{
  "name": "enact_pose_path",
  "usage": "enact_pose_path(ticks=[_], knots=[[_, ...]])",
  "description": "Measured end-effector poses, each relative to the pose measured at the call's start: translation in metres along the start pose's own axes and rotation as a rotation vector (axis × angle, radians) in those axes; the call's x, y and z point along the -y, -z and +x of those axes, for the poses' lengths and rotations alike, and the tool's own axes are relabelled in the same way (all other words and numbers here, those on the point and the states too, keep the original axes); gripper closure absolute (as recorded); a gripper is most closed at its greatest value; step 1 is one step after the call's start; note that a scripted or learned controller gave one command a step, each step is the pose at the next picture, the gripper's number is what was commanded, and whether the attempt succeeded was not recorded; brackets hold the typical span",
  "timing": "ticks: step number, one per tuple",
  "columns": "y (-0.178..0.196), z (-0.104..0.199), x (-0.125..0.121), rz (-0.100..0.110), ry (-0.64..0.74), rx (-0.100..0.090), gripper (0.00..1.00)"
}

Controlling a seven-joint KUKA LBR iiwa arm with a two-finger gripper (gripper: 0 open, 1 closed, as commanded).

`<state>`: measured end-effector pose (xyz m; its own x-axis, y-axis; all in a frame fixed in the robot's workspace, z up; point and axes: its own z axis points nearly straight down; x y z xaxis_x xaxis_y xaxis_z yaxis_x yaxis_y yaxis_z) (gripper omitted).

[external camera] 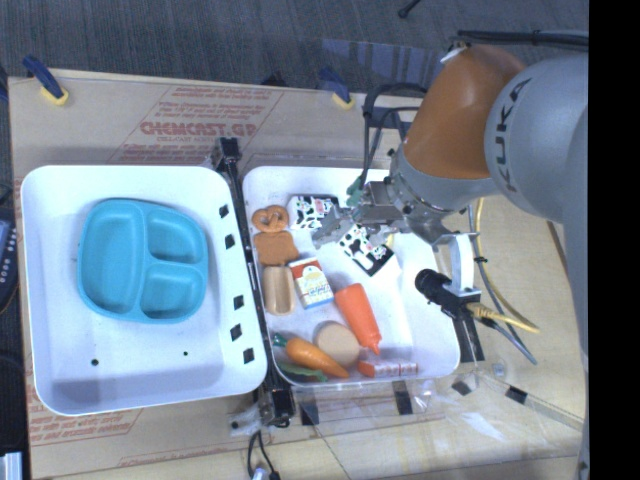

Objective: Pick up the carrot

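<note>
Camera view, looking down at a slant: I have two white bins side by side on the bench. The left bin carries a blue divided plate. The right bin is crowded with toy food, and the arm reaches over its upper right part from the right, orange band above the wrist.

The pincer sits low over the upper middle of the right bin, among two black-and-white cow-patterned pieces, one to its left and one just below it. From this angle I cannot tell how the pincer stands, and I see nothing between its tips.

The carrot lies near the bin's lower edge, orange body slanting down to the right, with its green top at the left end. It is well apart from the pincer, with other items between. Just beside it on the right is a round tan piece, and above that an orange bottle lying tilted. Further up I see a small carton, a tan block, a slice of bread and a pretzel, stacked up along the bin's left side
</note>
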<state>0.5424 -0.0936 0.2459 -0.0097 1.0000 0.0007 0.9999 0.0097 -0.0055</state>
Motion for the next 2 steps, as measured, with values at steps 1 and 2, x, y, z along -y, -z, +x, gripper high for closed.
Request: enact_pose_path(ticks=[1,2], knots=[[-0.104,-0.051,0.034,0.006,0.150,-0.001,0.00],[-0.153,-0.106,0.036,0.003,-0.008,-0.001,0.00]])
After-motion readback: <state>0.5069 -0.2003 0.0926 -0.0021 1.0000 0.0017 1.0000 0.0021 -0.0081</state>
